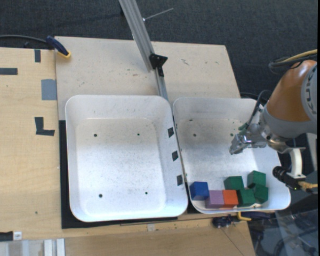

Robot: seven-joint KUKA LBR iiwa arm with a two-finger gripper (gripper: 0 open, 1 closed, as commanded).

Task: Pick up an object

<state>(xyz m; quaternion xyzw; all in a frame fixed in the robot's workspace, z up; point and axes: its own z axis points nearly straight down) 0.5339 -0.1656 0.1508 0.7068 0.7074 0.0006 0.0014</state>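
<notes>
Several small blocks lie along the near edge of the right bin (213, 116): a blue block (199, 190), a purple block (217, 198), an orange block (230, 197) and green blocks (252, 188) bunched at the near right corner. My gripper (239, 144) hangs over the right part of that bin, a little beyond the blocks and apart from them. Its metal fingers point down and to the left, and nothing shows between them.
The left bin (120, 159) sits beside the right one, their rims touching. A grey metal pole (138, 31) slants in from the top to the gap between the bins. The wooden bench top (21, 137) stretches to the left.
</notes>
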